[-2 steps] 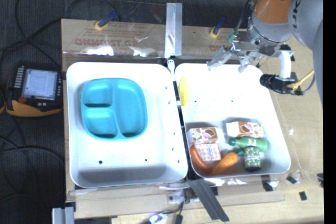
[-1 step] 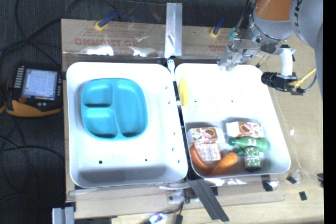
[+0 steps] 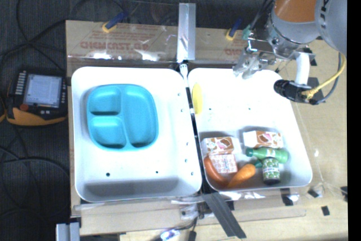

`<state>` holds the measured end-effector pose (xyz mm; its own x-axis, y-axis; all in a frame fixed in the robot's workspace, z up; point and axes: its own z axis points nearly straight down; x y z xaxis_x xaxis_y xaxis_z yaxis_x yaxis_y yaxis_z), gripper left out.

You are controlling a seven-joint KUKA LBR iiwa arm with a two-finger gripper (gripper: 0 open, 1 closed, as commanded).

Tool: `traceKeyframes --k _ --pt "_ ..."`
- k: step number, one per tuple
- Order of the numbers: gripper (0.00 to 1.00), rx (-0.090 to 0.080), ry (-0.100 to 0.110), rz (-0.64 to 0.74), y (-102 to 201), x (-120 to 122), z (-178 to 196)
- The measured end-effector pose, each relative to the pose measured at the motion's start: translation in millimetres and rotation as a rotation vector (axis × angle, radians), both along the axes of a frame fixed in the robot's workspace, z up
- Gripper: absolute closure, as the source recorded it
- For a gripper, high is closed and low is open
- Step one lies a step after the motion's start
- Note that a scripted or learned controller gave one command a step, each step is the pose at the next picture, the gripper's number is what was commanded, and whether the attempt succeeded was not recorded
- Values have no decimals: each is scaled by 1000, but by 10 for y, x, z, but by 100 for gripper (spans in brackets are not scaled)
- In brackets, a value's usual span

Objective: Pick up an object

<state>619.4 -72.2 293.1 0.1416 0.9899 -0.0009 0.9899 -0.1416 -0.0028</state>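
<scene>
Claw (image 3: 248, 66) of the grey and orange arm (image 3: 307, 3) is hanging over the far rim of the right bin (image 3: 256, 96), carrying nothing between its tips; whether it is spread or pressed together cannot be told from this angle. Candidate objects are lying well apart from it. A yellow piece (image 3: 197, 97) is resting against the bin's left wall. At the near end, 2 snack packets (image 3: 220, 154), a carrot (image 3: 242, 175), a small carton (image 3: 262, 138) and a green bottle (image 3: 269, 160) are crowding together, touching. Left bin (image 3: 82, 172) is holding a blue divided plate (image 3: 121, 115). Judged from this layout, the pick is not yet done: selection, descent, closing and lifting are all remaining.
</scene>
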Motion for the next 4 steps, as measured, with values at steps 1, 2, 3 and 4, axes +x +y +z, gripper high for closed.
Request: traceKeyframes --k 1,2,3,4 --pt "100 -2 -1 -47 -162 -456 523" --pt "100 0 1 -102 260 -582 463" --pt "100 -2 2 -371 390 -559 155" --pt "100 -4 -1 -148 -256 -97 430"
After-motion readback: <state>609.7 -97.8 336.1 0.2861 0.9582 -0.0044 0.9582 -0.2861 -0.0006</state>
